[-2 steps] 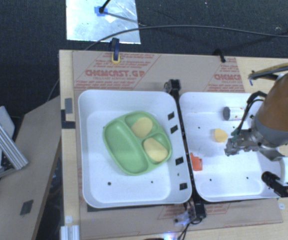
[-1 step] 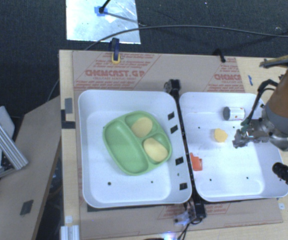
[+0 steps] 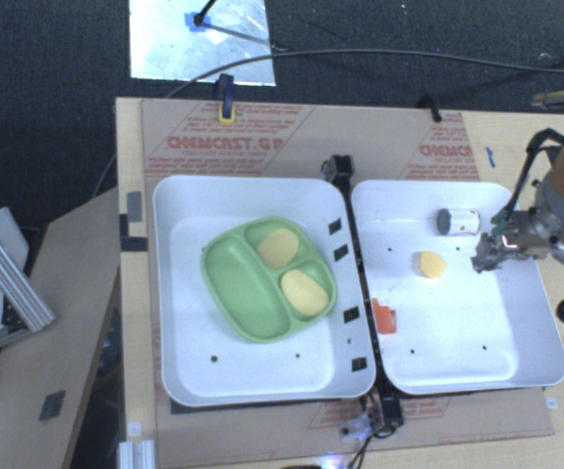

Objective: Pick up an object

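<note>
Green tray (image 3: 235,291) in left bin (image 3: 179,262), two yellow pieces (image 3: 293,270)

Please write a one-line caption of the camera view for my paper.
Gripper hovers in right bin beside a yellow piece; green plate sits in left bin.

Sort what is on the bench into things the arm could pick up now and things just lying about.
For the job:
- hand over the right white bin
- small yellow round lump
- white and grey cylinder
- small orange block

Lying about:
- green divided plate in the left white bin
- two yellow pieces on it
</note>
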Controlling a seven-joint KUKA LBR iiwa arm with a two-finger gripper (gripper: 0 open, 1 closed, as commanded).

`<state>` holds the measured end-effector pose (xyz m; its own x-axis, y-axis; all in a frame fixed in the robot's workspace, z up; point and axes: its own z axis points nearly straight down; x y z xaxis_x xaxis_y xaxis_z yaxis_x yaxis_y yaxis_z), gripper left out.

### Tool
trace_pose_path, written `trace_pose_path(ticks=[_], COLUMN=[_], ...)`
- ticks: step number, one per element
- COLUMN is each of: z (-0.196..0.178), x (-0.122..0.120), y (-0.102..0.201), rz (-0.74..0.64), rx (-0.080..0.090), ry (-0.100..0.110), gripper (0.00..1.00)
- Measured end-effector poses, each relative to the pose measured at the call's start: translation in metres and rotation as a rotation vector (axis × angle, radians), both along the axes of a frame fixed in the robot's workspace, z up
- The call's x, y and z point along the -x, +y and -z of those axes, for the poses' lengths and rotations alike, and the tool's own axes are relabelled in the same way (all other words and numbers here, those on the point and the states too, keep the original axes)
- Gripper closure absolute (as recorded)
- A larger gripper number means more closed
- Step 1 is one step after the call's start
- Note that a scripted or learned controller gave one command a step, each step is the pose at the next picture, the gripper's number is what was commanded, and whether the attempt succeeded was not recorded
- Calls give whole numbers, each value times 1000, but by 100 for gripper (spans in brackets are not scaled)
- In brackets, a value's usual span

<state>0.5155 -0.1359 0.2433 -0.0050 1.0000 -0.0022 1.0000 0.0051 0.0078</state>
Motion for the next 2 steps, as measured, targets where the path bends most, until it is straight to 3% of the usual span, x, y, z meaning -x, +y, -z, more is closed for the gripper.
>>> trace_pose_path(ticks=[2], z=[-12], x=[-39], y=[107], rz=[-6], rx=[-4], ry=[4], gripper=[100])
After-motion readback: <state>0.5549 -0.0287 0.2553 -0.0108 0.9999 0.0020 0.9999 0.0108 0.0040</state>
